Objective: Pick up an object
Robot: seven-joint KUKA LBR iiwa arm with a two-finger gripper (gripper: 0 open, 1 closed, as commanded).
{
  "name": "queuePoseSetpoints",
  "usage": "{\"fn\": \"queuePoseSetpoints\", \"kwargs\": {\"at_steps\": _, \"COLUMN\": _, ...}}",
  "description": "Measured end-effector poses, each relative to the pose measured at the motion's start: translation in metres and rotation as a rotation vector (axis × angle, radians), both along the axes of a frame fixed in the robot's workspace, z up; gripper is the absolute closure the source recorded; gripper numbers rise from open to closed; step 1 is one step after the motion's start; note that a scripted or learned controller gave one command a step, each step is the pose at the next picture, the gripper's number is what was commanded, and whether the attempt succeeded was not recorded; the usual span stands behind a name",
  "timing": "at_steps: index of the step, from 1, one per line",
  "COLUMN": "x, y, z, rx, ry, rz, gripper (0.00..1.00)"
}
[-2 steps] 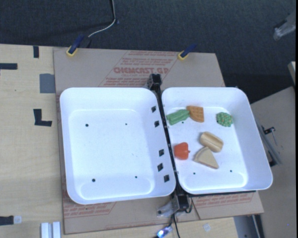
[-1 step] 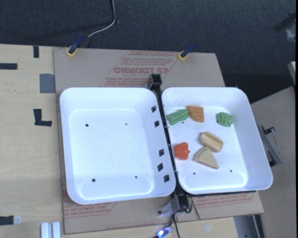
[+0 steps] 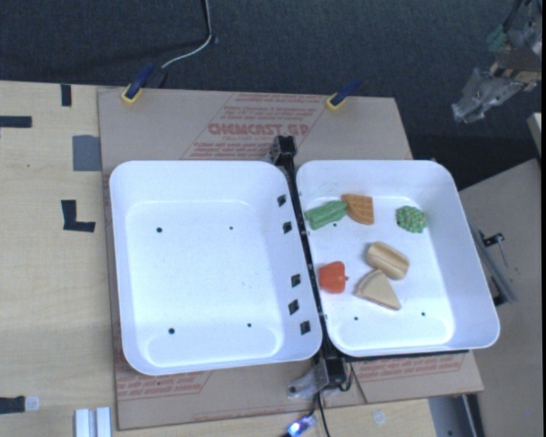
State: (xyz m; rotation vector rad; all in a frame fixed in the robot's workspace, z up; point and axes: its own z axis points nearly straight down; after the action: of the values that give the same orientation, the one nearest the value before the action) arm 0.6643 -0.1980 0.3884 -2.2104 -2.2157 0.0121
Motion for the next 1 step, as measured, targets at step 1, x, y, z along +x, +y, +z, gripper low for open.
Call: {"fn": "queuePoseSetpoints", "kwargs": {"at_steps": 1, "x": 0.0031, "y": -0.0265, "z": -0.0954, "rx": -0.003, "ry": -0.005, "rz": -0.004, "gripper": 1.00}}
